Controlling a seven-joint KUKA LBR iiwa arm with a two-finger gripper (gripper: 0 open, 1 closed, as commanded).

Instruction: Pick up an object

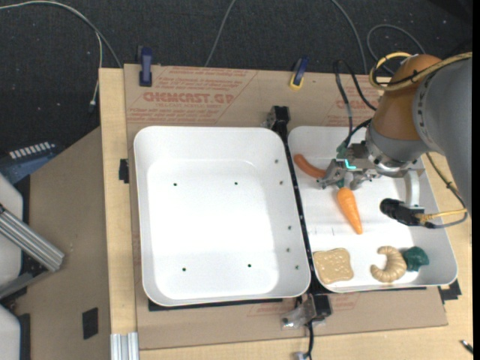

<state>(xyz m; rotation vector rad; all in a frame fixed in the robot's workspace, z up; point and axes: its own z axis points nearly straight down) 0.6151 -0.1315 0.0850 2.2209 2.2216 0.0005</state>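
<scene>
Carrot [349,209] lay in the right bin [442,257], its thick end pointing up toward the gripper [341,172] and its tip toward the near edge. From my screen I saw the gripper hanging low just above that thick end, beside a sausage [307,164] whose right end slid under the tool and was hidden. I could not tell how far the fingers were parted, nor whether they had hold of anything; the wrist and arm [420,111] covered them from above. Along the bin's near side sat a slice of toast [333,265], a croissant [388,264] and a small green thing [415,258] half tucked behind it, too small to name. The left bin [142,201] lay alongside.
</scene>
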